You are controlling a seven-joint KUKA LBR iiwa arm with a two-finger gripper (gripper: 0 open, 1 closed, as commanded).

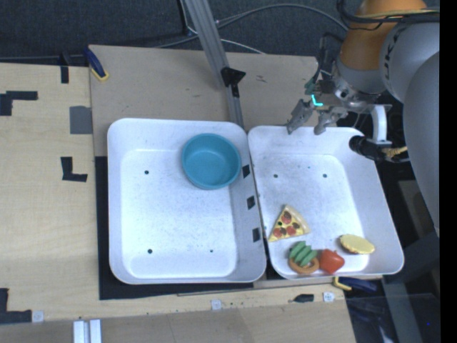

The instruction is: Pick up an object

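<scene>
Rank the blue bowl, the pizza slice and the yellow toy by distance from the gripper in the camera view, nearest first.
From the gripper at the right bin's far edge:
1. Pizza slice, near the right bin's front left.
2. Blue bowl, at the back of the left bin; close to the pizza slice's distance, so this order is not firm.
3. Yellow toy, right bin's front right corner.

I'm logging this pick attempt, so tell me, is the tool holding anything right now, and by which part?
Nothing is held. The tool hangs open above the far edge of the right bin, with nothing between its fingers; the pizza slice lies in that bin.
</scene>
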